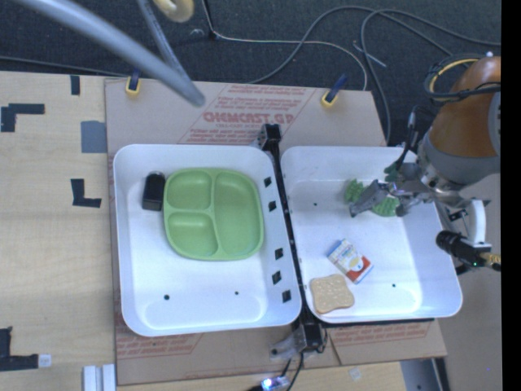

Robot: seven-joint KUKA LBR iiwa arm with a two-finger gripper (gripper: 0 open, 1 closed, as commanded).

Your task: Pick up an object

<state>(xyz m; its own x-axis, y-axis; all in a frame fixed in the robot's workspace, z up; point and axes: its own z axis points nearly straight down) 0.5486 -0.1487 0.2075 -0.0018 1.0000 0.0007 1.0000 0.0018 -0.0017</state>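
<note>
In the right bin, a green leafy toy vegetable lies near the back. My gripper is low over it, coming in from the right, and its body hides part of the green piece. I cannot tell whether the vegetable is held. A small blue, white and red carton lies at the middle of this bin. A slice of toast rests near the bin's front left corner.
The left bin holds a green divided plate with a small black object beside its left edge. A black divider separates the bins. Cables trail over the dark floor behind the bench.
</note>
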